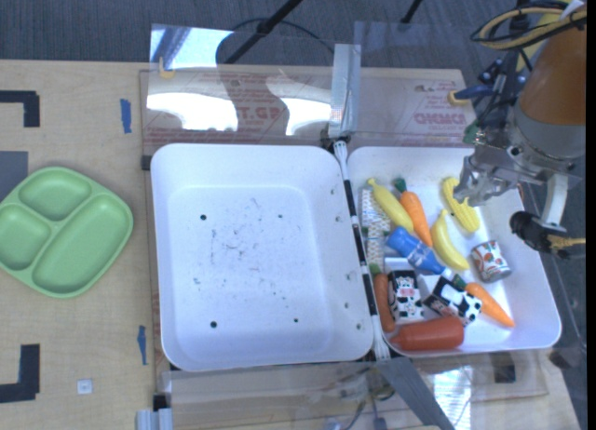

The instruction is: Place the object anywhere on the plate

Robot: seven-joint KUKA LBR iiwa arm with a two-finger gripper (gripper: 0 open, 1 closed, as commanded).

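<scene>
We see the hand (472,186) poised over the upper right part of the right bin (540,321), right above a yellow banana (463,207), and we cannot tell whether it grips anything or how it is set. The green plate (61,230), divided into three compartments, lies on the tabletop (74,344) well apart from both bins, near the left edge of the view, with bare wood around it. Between plate and toys sits the left bin (251,251), its floor only scuffed, giving wide open room. The right bin is crowded: a second banana (450,245) beside a small can (490,260), an orange carrot (417,216), a corn cob (387,199), a blue bottle (415,252), two black-and-white cow-patterned pieces (404,294) and (458,301), another carrot (491,303) and a red sausage (429,333) against the near rim. The toys press toward the shared wall between the bins, leaving a bare strip along the right rim. Behind the bins, clear panels (279,107) carry reddish printing, too faint and reversed for us to read.
</scene>
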